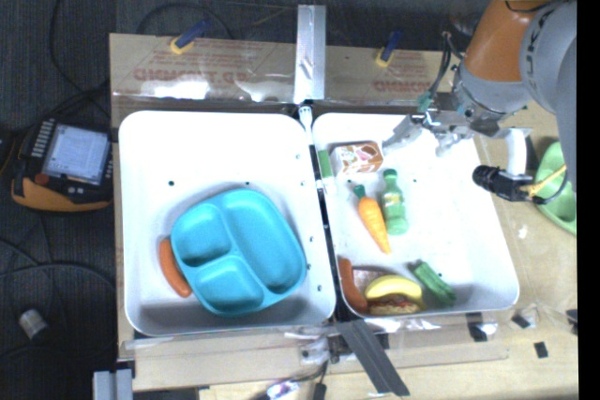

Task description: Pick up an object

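Note:
My gripper (418, 140) hangs over the back edge of the right bin (469, 229), its fingers apart with nothing between them. Just to its left in that bin lies a small red-and-white packet (357, 158), with a green strip (324, 164) against the dividing wall. In front of the gripper, mid-bin, are a green bottle (394, 201) and an orange carrot (373, 218). At the bin's front lie a yellow banana (392, 287), a green pickle (434, 283) and a red-brown sausage (347, 280). The left bin (150, 145) holds a blue divided plate (239, 248) and an orange sausage (172, 268).
A handheld screen device (67, 160) lies on the floor left of the bench. A green object (561, 187) sits on the bench right of the right bin. The right bin's right half has open floor.

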Robot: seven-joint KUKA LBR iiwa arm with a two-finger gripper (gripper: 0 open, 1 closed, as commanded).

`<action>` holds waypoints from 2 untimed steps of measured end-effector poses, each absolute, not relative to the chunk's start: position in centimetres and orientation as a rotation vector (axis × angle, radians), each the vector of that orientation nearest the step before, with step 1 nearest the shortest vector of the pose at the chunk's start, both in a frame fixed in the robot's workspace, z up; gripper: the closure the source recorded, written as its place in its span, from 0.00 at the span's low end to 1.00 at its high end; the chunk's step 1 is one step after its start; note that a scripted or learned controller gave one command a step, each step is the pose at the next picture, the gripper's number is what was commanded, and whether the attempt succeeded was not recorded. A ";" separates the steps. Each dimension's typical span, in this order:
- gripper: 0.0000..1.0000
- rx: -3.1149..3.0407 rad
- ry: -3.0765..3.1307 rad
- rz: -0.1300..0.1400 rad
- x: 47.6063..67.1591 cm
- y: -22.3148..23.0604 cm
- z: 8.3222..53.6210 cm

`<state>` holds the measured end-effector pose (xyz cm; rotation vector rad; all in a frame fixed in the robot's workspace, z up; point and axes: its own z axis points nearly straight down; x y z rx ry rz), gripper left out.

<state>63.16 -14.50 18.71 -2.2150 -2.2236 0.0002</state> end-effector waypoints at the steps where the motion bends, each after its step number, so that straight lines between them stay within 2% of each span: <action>1: 0.00 -2.294 -2.157 -0.009 57.7 -11.0 9.0; 2: 1.00 -2.293 -2.160 -0.018 57.8 -10.8 10.0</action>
